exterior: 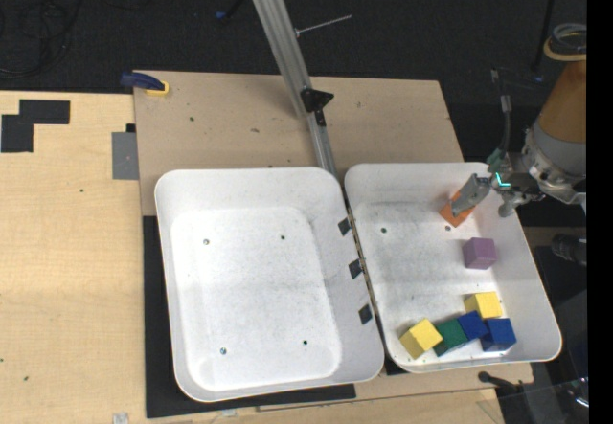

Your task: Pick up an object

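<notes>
Right bin, upper right part: gripper hangs low over the bin floor, arm entering from the right edge, orange band visible above the wrist

An orange block sits right at the tip of the grey finger, touching or just under it. Cannot tell from this slant whether the claw is released or clenched, nor whether the block is truly between the tips or only beside them. Not counting it as held

Other candidates in the same bin: a purple cube near the orange block, apart from it, standing free. Along the front wall a tight cluster: 2 yellow blocks, 1 green block, 2 blue blocks, several touching one another. Left bin holds no blocks

Judgement: step in hand is closing on the orange block, early in the task, nothing lifted yet

Doing it well:
- centre the block between the tips before closing; it looks tilted against the finger, so an off-centre squeeze could flick it away
- go low enough that the tips reach past the block's midline, short of scraping the bin floor
- close across 2 flat opposite faces, not corner to corner
- lift straight up and slowly; check the block comes with the claw
- if it slips, the purple cube is the easiest fallback; the front cluster is crowded and close to the wall, poor clearance for the tips
</notes>
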Motion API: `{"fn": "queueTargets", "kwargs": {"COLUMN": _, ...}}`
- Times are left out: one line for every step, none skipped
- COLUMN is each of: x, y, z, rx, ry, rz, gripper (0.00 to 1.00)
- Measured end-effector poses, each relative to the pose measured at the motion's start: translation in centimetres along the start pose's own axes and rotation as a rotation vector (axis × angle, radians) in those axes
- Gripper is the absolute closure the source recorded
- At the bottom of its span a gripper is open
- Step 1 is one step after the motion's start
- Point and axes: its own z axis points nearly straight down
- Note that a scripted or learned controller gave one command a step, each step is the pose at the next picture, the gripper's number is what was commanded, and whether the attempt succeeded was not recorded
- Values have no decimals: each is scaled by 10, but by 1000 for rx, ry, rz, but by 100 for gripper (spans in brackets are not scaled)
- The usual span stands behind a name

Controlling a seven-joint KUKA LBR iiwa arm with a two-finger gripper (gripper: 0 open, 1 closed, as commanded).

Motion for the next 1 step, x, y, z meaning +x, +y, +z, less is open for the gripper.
{"fn": "queueTargets", "kwargs": {"x": 9, "y": 4, "z": 55, "rx": 4, "ry": 2, "rz": 0, "gripper": 0}}
